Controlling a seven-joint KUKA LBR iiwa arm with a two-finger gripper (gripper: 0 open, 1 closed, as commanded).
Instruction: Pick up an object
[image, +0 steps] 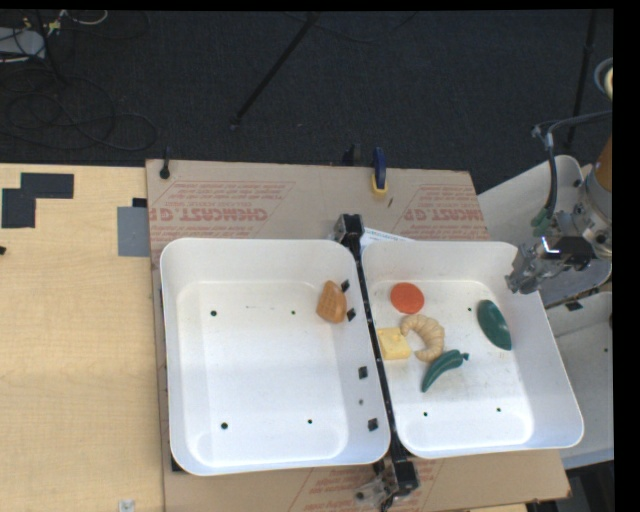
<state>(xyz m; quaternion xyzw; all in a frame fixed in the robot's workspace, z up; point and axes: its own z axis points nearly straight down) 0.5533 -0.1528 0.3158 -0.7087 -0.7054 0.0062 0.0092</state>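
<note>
The right bin (520, 425) holds a red round piece (407, 297), a tan curved piece (426, 335), a yellow block (393, 345), a dark green pepper-like piece (442, 368) and a dark green oval piece (493, 324). An orange-brown chunk (332, 302) lies in the left bin (250, 440) near its right wall. My gripper (527, 275) hangs at the right bin's far right rim, up and to the right of the green oval piece. Nothing shows between its fingers.
A black divider clamp (365, 340) runs between the two bins. Cardboard (260, 205) lies under both bins, with a blue clip (379, 170) at its back edge. A wooden bench top (70, 350) stretches to the left.
</note>
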